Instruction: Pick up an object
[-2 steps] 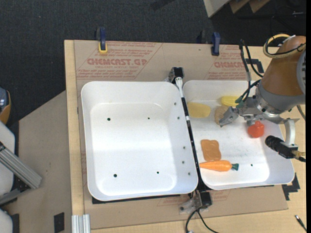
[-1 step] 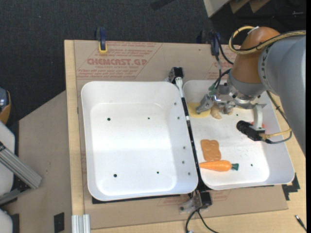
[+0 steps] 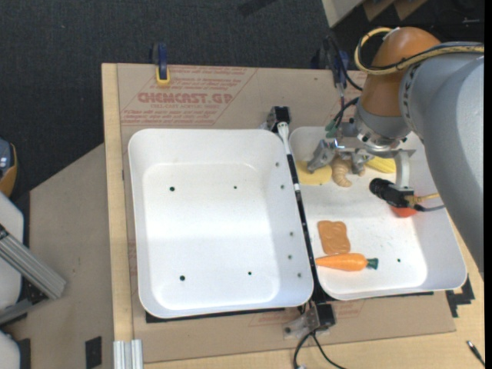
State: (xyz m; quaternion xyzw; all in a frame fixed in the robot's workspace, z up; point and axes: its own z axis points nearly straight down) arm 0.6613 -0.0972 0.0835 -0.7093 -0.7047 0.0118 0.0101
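My gripper (image 3: 339,160) is down in the back of the right bin (image 3: 430,271), and its fingers (image 3: 319,160) stand apart. Just below them lies a small tan lump (image 3: 341,176), close to the fingertips but not clearly clamped. A yellow piece (image 3: 310,177) lies under the gripper's left side, and more yellow (image 3: 382,165) shows at its right. Nearer the front, a flat brown slice (image 3: 334,237) rests on the bin floor. An orange carrot (image 3: 343,263) with a green end lies just in front of it.
The left bin (image 3: 154,206) sits beside the right one, and their rims meet in a ridge (image 3: 296,198) just left of the gripper. The bulky grey arm covers the right bin's far right side. A small red thing (image 3: 405,211) lies near the arm.
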